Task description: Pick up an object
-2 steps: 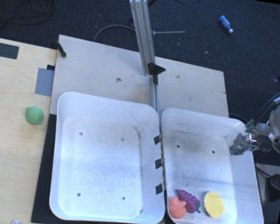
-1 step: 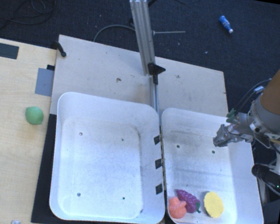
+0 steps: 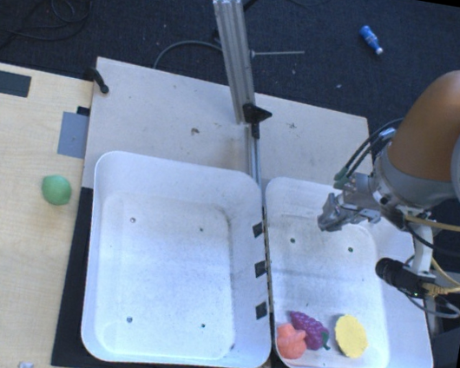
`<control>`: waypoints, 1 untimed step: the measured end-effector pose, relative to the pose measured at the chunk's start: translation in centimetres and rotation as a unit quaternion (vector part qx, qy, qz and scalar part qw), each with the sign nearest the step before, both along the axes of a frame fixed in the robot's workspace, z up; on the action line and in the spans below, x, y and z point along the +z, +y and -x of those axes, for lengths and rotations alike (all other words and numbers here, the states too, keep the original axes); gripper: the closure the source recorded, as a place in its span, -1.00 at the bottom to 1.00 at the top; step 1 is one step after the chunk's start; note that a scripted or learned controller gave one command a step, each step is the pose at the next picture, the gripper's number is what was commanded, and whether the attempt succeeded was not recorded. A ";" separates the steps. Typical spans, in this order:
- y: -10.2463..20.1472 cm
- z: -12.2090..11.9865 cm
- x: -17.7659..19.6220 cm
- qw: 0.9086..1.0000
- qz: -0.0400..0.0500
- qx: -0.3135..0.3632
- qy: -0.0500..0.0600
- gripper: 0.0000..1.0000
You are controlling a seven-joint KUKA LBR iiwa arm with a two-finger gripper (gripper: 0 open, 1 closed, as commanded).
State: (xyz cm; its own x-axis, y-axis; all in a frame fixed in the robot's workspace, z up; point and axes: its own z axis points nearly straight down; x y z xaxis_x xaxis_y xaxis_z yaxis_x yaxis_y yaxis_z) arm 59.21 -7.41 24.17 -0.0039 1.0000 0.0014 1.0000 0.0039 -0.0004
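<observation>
Gripper (image 3: 336, 217) hangs over the back part of the right bin (image 3: 410, 360), near that bin's far rim and a little toward the divider side. Nothing visible between the tips; whether the jaws are spread or pressed together — cannot tell, too small and dark at this angle.

Candidates to pick all sit at the right bin's near edge: a yellow round piece (image 3: 351, 336), a purple bumpy piece (image 3: 309, 326) just beside it on the divider side, and an orange-pink piece (image 3: 291, 343) touching the purple one, tucked into the bin's near corner by the divider. All three are well apart from the gripper, across the bin's bare floor.

Step in hand, as I judge it: approach — still choosing and closing the gap. To do it well:
- Go for the yellow piece. It has bare floor on its outer side, so the tips can straddle it without nudging a neighbour.
- Travel high across the right bin, then descend straight down over the target; a slanted descent risks shoving it into the near wall.
- Line the closing direction along the near rim's length or check clearance first — the wall is close.
- Purple and orange-pink touch each other and the corner, so likely a double grab or a slip there.

Left bin (image 3: 122, 195) and a green ball (image 3: 56, 190), on the bench well beyond the left bin's outer side, are out of the way.
</observation>
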 end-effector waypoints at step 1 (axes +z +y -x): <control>5.3 -1.0 -1.2 1.000 0.000 0.000 0.000 1.00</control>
State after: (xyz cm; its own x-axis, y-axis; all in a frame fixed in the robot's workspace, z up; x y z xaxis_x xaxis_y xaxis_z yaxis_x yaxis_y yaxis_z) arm 60.23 -2.08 22.95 -0.0031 1.0000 0.0009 1.0000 0.0031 -0.0011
